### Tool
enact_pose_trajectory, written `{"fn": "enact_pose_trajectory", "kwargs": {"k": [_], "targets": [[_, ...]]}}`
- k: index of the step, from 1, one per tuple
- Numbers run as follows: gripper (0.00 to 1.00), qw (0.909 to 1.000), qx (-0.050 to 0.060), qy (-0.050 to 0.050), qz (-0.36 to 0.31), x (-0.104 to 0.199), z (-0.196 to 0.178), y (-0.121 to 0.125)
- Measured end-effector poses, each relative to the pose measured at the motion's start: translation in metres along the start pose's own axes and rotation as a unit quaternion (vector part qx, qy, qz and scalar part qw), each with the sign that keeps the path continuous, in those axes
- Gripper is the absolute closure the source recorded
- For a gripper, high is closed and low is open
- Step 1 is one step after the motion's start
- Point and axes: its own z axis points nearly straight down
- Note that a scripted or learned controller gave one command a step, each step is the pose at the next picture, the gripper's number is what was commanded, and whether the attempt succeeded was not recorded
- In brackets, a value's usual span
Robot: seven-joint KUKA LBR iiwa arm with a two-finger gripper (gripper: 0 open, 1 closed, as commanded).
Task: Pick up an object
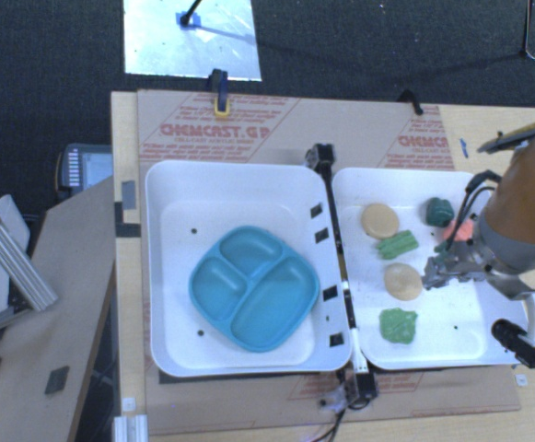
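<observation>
The tool (436, 273) is located low over the right bin (460, 343), at the end of the grey arm (525, 210) that enters from 3 o'clock. Its dark fingers point toward 9 o'clock. The opening between them cannot be determined, and no object is visible between them.

Immediately at 9 o'clock of the tool lies a pale tan round piece (402, 282), touching or just beside the fingertips; contact cannot be confirmed. At 11 o'clock of the tool lies a green oblong piece (398, 244), and beyond it, further toward 11 o'clock, a second tan round piece (379, 220). At 12 o'clock, near the bin's far wall, sits a dark green object (439, 212). Just beside it at 1 o'clock of the tool is a small red-orange object (462, 231), partly hidden by the arm. At 7 o'clock of the tool lies a green leafy-textured piece (398, 325).

The left bin (180, 210) adjoins the right bin at 9 o'clock. It holds a blue divided plate (253, 286) with three compartments, lying flat near the bin's centre.

Both bins rest on a cardboard sheet (249, 132) covering the counter (124, 127).
</observation>
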Motion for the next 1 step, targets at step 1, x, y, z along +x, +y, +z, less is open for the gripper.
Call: {"fn": "enact_pose_trajectory", "kwargs": {"k": [1], "targets": [[1.00,1.0000,0.000,0.000,0.000,-0.0012,-0.0573,0.0113]]}}
